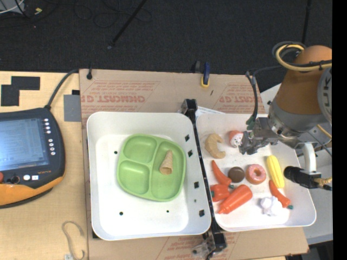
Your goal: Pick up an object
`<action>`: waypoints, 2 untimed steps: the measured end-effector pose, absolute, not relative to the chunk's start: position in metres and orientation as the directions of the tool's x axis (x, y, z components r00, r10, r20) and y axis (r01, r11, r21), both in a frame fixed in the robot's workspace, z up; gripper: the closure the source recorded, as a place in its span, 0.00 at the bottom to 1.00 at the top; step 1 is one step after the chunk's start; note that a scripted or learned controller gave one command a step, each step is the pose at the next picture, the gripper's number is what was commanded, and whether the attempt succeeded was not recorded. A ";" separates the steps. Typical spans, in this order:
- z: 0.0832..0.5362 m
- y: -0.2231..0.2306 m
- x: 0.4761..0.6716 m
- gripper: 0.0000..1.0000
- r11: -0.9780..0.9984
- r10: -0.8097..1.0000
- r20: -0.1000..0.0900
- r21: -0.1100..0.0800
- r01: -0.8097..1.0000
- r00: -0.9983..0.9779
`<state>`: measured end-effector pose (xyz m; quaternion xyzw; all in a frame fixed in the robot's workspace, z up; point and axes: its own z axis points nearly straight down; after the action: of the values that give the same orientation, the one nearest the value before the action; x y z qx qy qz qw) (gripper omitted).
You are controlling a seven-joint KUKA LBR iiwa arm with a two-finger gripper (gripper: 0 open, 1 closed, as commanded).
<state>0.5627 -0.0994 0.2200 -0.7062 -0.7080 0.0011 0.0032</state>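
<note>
The right bin (303, 216) holds several toy foods: a tan croissant (215, 145), a red and white piece (235, 138), a brown round piece (236, 174), a pink donut (256, 173), a yellow corn cob (275, 170), orange carrots (236, 198) and a small white piece (267, 205). My gripper (251, 143) hangs low over the bin's back part. It is just right of the red and white piece and above the pink donut. I see nothing held in it.
The left bin (103, 199) holds a green divided plate (130, 172) with a tan cone (166, 162) in its right compartment. A teach pendant (27, 150) lies at the far left. A black divider (198, 167) runs between the bins. A black part (301, 176) overhangs the right bin's edge.
</note>
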 end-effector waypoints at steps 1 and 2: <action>0.213 -0.057 0.546 1.00 0.002 1.000 0.002 -0.006 1.000 -0.002; 0.207 -0.005 0.527 1.00 0.003 1.000 0.003 -0.007 1.000 -0.003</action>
<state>0.5272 -0.0051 0.2066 -0.7060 -0.7082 0.0014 0.0033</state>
